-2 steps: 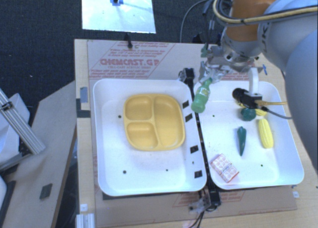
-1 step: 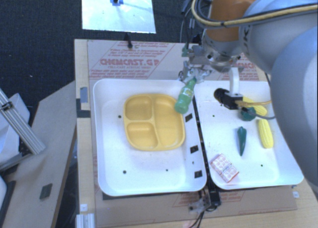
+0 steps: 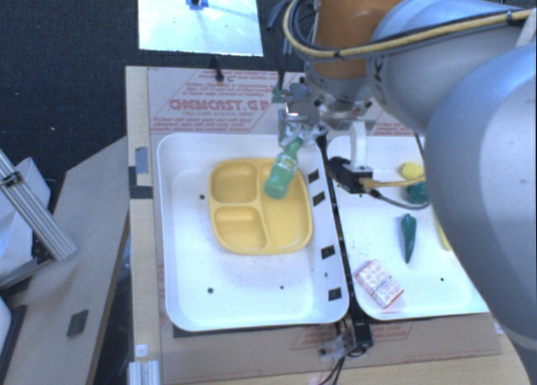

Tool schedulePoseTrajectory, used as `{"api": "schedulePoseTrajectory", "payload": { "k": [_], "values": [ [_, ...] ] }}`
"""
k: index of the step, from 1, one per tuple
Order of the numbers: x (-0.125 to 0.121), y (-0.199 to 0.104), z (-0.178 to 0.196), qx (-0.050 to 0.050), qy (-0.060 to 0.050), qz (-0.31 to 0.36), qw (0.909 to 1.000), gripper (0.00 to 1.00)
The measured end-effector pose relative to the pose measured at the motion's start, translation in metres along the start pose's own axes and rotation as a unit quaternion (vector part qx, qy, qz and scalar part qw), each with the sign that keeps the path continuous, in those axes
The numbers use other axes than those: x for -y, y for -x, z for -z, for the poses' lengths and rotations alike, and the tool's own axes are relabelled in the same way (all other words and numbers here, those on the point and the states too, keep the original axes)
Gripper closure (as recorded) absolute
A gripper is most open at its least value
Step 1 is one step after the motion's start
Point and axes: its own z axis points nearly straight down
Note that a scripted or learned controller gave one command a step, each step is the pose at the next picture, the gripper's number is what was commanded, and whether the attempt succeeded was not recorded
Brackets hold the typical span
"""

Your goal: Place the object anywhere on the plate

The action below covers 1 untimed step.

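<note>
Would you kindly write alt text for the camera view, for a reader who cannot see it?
A two-finger gripper holds a green translucent plastic bottle tilted above the yellow compartmented plate in the left white bin. The right white bin holds a dark green pepper-shaped toy and a small pink-and-white packet.

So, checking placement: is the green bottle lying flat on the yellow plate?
No, the green bottle hangs tilted from the gripper above the yellow plate.

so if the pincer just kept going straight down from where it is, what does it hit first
Probably the yellow plate. The pincer holds a green bottle that hangs over the plate's right side, so the bottle's lower end would likely touch there first, though depth is hard to judge.
</note>
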Motion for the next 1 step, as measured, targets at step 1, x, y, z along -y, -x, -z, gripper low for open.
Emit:
{"api": "schedulePoseTrajectory", "payload": {
  "k": [1],
  "values": [
    [-0.0155, -0.0546, -0.0068, 0.000, 0.001, 0.000, 1.0000, 1.00]
  ]
}}
